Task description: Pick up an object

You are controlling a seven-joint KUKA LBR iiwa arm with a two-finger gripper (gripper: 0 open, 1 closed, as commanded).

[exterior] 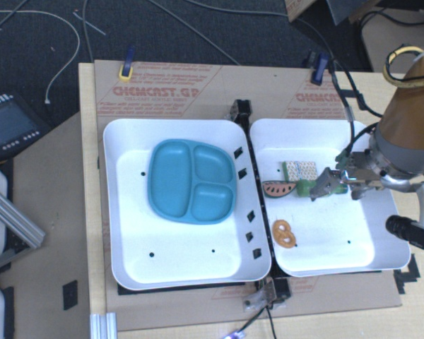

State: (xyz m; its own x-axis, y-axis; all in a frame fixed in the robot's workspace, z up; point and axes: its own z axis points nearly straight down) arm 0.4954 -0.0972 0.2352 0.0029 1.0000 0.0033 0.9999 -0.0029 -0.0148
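In the right bin (353, 249) my gripper (321, 187) hangs low near the middle, reaching in from the right. A small green object (304, 187) lies right at its tip, touching or nearly touching it; I cannot tell whether it is gripped. Just left of that is a watermelon-slice toy (274, 188). A pale speckled block (300, 169) sits just behind the green object. An orange pretzel (283, 233) lies toward the bin's front left.
The left bin (127, 246) holds a blue divided plate (192, 181). A black divider with clips (249, 189) runs between the bins. Cables (350, 108) trail over the right bin's back edge toward the arm (410, 129).
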